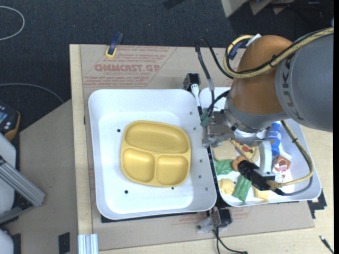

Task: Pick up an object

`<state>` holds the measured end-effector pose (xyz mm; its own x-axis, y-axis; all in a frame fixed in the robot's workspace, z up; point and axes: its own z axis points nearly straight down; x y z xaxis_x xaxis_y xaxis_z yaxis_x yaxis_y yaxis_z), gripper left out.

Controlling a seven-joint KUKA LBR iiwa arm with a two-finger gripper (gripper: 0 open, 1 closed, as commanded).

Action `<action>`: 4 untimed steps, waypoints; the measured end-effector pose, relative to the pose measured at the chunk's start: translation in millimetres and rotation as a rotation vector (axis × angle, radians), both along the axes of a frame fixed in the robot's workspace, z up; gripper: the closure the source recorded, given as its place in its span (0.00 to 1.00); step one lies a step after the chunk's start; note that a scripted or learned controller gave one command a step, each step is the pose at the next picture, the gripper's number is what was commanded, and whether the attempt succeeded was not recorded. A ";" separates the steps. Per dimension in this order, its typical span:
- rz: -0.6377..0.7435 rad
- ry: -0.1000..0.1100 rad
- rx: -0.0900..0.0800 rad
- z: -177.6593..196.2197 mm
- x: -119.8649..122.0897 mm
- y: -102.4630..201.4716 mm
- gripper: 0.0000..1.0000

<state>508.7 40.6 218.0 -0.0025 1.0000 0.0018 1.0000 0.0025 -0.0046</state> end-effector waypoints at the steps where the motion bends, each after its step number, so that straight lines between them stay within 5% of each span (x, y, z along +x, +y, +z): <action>1: -0.001 -0.007 -0.002 9.2 5.0 2.1 1.00; 4: -0.003 -0.005 -0.002 -2.1 10.0 -7.5 1.00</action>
